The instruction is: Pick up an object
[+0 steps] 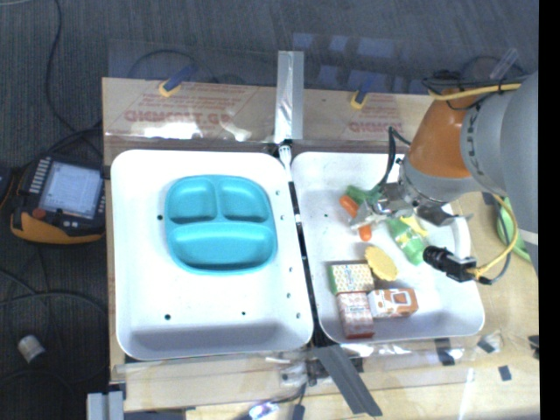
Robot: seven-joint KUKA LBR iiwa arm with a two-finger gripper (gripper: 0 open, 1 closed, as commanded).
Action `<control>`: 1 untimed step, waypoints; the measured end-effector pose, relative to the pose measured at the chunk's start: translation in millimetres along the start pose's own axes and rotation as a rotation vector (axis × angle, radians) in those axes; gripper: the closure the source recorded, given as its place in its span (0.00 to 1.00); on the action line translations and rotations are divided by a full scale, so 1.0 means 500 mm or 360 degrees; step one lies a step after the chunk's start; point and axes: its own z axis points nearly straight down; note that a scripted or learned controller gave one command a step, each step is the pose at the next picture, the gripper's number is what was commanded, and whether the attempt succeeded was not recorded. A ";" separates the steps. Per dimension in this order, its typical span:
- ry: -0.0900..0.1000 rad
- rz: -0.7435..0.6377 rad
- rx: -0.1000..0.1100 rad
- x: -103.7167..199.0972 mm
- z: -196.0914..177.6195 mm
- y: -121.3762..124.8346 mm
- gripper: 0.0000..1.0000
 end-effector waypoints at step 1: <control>-0.0006 0.0321 0.0026 -0.054 -0.204 -0.044 1.00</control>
